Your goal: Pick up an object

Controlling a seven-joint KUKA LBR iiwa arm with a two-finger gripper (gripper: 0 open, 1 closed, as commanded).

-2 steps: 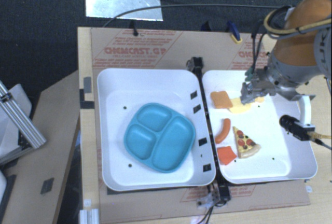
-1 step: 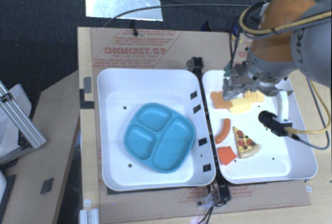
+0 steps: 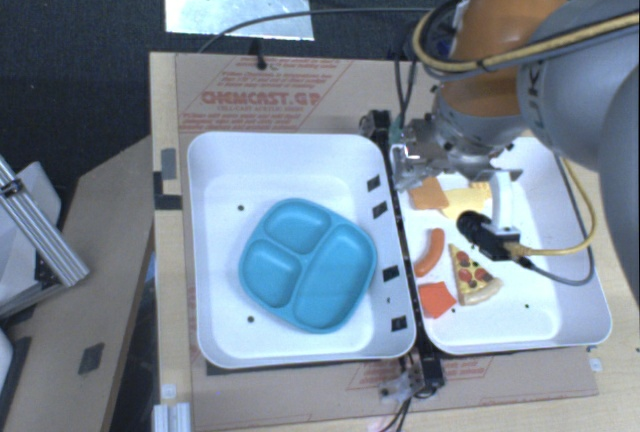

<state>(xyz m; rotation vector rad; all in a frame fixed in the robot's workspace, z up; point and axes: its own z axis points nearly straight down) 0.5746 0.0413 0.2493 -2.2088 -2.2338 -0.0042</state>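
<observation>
The gripper [image 3: 414, 163] hangs low over the far left corner of the right bin [image 3: 560, 320], close to the divider between the bins; the wrist hides its tips. Just below it lie an orange cheese wedge [image 3: 430, 195] and a yellow piece [image 3: 468, 194], the wedge touching or nearly touching the gripper. Nearer the front are a red sausage [image 3: 429, 251], a pizza slice [image 3: 472, 274] and a small orange-red piece [image 3: 436, 299]. Nothing is visibly held.
The left bin [image 3: 215, 250] holds a blue divided plate [image 3: 306, 263]. Black clips sit along the wall between the bins [image 3: 388, 240]. The grey arm with its orange band [image 3: 500, 20] covers the far right of the right bin.
</observation>
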